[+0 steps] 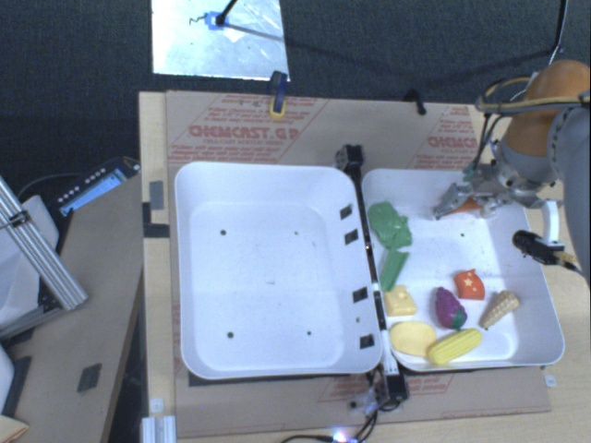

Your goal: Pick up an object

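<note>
Camera view, pincer point(454, 206) grasping orange object point(468, 205), long axis roughly level, left-right.

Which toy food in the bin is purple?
The purple one is the little eggplant in the right bin. It lies between the red piece and the yellow corn; the other toys are green, yellow, red or tan.

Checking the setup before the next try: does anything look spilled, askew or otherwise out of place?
Nothing stands out. The toy foods all lie inside the right bin: green pieces, cheese, eggplant, a red piece, cone, corn. The claw is over that bin's far side, beside an orange piece.
</note>
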`<move>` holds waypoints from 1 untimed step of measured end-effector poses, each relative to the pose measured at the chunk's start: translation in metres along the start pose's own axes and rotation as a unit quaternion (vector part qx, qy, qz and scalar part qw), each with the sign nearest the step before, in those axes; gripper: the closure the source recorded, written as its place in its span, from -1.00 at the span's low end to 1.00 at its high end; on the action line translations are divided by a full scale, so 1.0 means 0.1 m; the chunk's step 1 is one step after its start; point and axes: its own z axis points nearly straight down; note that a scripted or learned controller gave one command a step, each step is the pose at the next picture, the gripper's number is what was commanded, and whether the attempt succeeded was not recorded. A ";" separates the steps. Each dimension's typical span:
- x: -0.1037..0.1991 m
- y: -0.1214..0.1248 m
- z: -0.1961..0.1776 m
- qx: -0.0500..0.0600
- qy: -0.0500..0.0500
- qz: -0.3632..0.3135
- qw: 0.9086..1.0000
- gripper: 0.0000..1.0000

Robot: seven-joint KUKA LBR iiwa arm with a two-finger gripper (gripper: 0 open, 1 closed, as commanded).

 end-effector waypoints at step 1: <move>0.00 0.03 -0.46 -0.010 -0.003 0.000 1.000 -1.00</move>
